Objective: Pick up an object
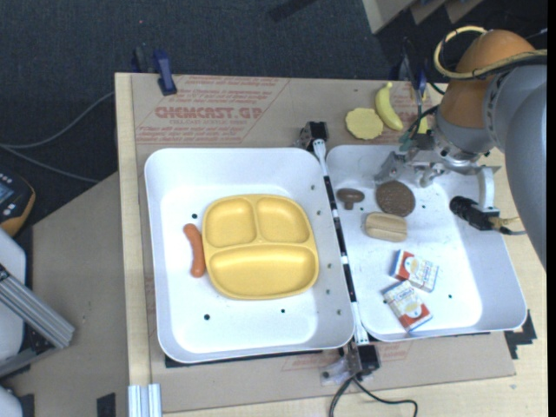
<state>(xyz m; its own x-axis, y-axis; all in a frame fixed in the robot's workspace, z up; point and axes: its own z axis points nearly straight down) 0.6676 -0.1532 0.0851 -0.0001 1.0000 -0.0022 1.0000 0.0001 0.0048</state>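
Note:
My gripper (pixel 412 168) hangs over the far end of the right bin (pixel 473 272), just above and behind a round dark brown cookie (pixel 396 198). Nothing shows as held in it. Below the cookie lies a tan bread roll (pixel 386 226), and a small brown piece (pixel 349 196) sits to the cookie's left near the bin wall. Two red, white and blue packets (pixel 418 270) (pixel 408 306) lie toward the near end of this bin.
The left bin (pixel 174 176) holds a yellow divided plate (pixel 259 246) with an orange sausage (pixel 195 250) lying beside it. On the bench behind the right bin rest a banana (pixel 389 107) and a yellow round slice (pixel 365 123).

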